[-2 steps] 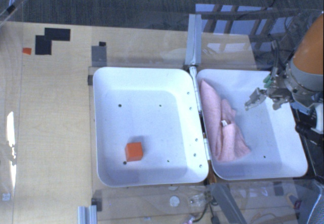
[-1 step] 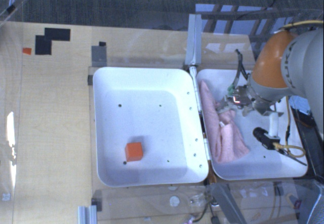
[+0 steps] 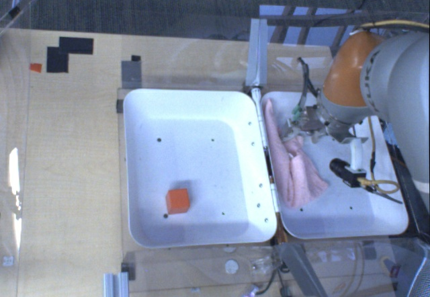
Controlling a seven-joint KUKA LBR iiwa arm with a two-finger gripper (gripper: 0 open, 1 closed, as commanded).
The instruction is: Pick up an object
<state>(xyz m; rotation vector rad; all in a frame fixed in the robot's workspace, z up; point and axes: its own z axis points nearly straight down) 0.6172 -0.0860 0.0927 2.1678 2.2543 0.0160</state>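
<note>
I see the gripper (image 3: 302, 129) low over the right bin's (image 3: 349, 218) left side, at the pink cloth (image 3: 295, 171). Can't tell jaw gap or grip. Orange cube (image 3: 178, 201) nr left bin's (image 3: 195, 121) front-left corner.

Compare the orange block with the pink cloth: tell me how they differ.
The orange block is small, compact and box-shaped; the pink cloth is long, soft and rumpled. The block lies in the left bin, away from its walls; the cloth lies in the right bin, stretched along its left wall. The block sits far from the arm; the cloth lies just beside the hand. Both rest on a bin floor.
</note>
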